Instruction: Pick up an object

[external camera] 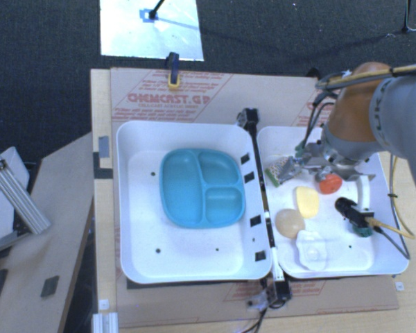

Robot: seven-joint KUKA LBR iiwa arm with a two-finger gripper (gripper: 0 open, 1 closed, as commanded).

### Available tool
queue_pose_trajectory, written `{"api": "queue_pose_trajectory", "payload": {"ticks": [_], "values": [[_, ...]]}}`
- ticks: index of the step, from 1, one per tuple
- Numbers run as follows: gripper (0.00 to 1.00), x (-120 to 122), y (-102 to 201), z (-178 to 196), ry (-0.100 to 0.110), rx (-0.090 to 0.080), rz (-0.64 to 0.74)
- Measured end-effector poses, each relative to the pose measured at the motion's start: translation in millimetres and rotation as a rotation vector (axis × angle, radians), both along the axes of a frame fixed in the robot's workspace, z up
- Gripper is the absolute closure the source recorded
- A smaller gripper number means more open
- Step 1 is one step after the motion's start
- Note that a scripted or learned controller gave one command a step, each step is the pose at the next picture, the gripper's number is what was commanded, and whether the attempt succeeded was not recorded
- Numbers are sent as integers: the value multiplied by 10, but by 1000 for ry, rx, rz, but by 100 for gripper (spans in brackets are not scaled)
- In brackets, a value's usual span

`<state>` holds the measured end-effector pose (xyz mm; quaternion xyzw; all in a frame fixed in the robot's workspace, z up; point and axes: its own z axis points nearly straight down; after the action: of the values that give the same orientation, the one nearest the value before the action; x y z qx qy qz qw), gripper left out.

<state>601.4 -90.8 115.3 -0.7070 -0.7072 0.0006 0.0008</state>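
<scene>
Gripper is lowered into right bin beside red object; its grip state cannot be told. Yellow piece close by: a nudge or missed grasp is risked.

Plate in left bin, 5 objects right.

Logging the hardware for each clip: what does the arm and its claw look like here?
The arm is thick, rounded and grey, with a broad orange band above the wrist. Thin dark cables loop along the wrist toward the tool. The claw below is a small metallic assembly in silver and dark grey; its finer details are too small to make out.
</scene>
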Motion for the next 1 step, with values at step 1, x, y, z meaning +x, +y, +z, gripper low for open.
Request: {"api": "queue_pose_trajectory", "payload": {"ticks": [1], "values": [[100,14,-5,132,-5,-1,-1]]}}
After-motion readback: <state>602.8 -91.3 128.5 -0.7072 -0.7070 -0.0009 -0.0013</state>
